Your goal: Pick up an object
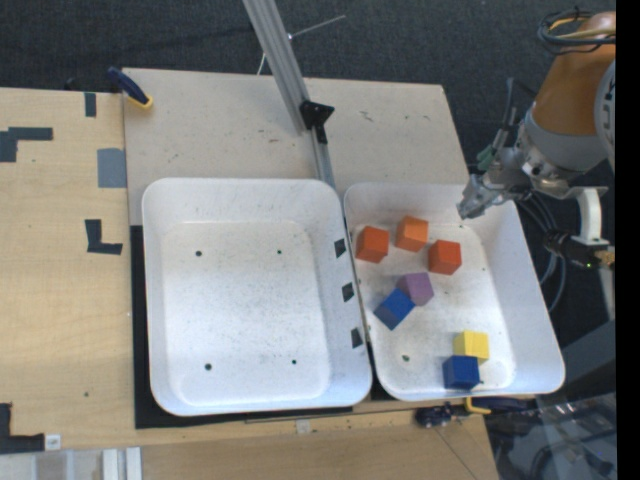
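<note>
- The pincer (472,208) hangs over the far right corner of the right bin (530,298), and nothing is between its tips. It is too small and dark here to tell if it is spread or pinched.
- The blocks to pick from all sit in the right bin. Three orange-red ones make a row: the left orange block (372,243), the middle orange block (411,234) and the red block (445,257).
- The red block is the one nearest the pincer.
- A purple block (417,288) touches a blue block (394,308) lower down. A yellow block (471,345) and a dark blue block (461,371) sit tight together near the front edge.
- The left bin (160,268) sits beside it on the worktop (400,118).
- The blocks look small, light and hard, like foam or wood cubes. They should not break or squash.
- A good hold is on two flat sides that face away from each other. The red block has room around it, so it looks easiest. The touching pairs could be bumped.
</note>
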`<state>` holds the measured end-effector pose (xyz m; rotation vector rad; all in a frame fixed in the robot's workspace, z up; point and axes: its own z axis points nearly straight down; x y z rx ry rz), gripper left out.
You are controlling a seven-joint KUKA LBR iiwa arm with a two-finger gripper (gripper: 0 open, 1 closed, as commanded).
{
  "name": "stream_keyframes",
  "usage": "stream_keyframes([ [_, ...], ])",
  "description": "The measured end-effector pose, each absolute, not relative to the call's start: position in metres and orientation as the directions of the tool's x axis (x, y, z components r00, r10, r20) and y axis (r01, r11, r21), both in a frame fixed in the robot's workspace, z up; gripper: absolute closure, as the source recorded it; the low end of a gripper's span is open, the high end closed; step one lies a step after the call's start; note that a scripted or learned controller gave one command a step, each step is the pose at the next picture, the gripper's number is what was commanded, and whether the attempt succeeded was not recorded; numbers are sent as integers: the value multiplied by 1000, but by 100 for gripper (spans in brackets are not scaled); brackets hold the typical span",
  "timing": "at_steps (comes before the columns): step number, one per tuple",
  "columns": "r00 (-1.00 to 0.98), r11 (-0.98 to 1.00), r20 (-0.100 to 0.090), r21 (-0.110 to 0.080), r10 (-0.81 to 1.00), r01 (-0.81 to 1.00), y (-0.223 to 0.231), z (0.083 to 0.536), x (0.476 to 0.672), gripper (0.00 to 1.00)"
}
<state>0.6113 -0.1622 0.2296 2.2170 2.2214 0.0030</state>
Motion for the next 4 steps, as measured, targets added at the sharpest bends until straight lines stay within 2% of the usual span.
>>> stream_keyframes([
  [1,-2,2,-1,5,1000,1000,-162,281,613,100],
  [2,-5,5,1,-3,1000,1000,-110,263,606,100],
  [4,-8,8,2,-3,1000,1000,0,246,581,100],
])
